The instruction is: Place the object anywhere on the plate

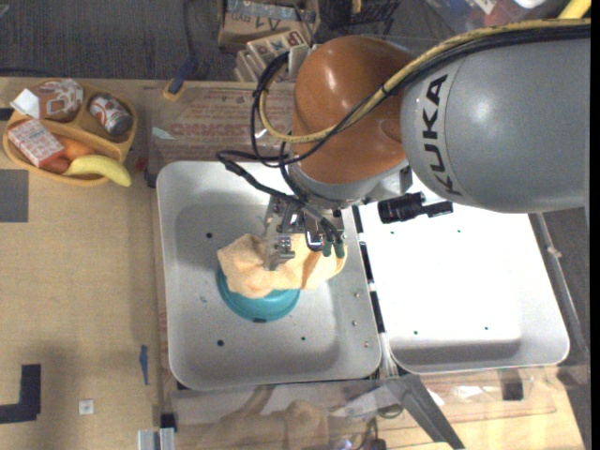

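While the big grey KUKA arm [487, 111] hogged the upper right of the camera view, with its orange band [347, 111] bulging over the bins, the action was all in the left white bin [187, 345]. The right bin [469, 317] sat just beside it on the bench [66, 289].

In the left bin, a teal plate [261, 305] (could be a shallow bowl, hard to call) was mostly buried under a crumpled pale orange-yellow cloth [246, 256]. So the object was lying on the plate and spilling off toward the right. The pincer [298, 240] was down right at the cloth, touching or about to. Honestly I couldn't tell if it was clamped, spread, or had any fabric pinched, too much metal and cable clutter.

What could go wrong: if fabric was snagged on it, lifting away would probably drag the cloth back off the plate. The overhanging right side could also pull the rest down if nudged.

Readable text: "KUKA" in black along the arm. A cardboard box [267, 26] at the back had print I couldn't make out. Far left, a yellow tray [19, 148] held a banana [98, 167] and other toy-looking food.
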Controlling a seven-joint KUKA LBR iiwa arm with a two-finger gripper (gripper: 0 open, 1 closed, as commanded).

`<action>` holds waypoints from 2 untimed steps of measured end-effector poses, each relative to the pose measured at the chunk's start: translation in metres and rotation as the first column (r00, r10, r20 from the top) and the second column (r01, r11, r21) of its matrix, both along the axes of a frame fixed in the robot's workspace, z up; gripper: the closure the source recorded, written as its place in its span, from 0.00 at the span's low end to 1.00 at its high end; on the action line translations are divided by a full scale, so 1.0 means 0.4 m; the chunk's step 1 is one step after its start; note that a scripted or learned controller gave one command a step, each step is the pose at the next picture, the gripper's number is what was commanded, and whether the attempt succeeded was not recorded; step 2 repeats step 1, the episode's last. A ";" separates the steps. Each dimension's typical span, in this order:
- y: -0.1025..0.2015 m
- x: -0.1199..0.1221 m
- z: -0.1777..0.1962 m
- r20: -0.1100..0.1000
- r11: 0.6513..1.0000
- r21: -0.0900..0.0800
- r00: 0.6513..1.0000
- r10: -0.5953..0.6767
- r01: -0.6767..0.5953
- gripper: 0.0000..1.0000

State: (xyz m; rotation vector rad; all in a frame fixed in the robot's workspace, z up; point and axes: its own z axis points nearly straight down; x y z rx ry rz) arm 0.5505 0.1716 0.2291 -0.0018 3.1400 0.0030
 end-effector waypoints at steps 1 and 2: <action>0.000 0.000 0.000 0.000 1.000 0.000 1.000 0.000 0.000 0.00; 0.000 0.000 0.000 0.000 1.000 0.000 1.000 0.000 0.000 0.00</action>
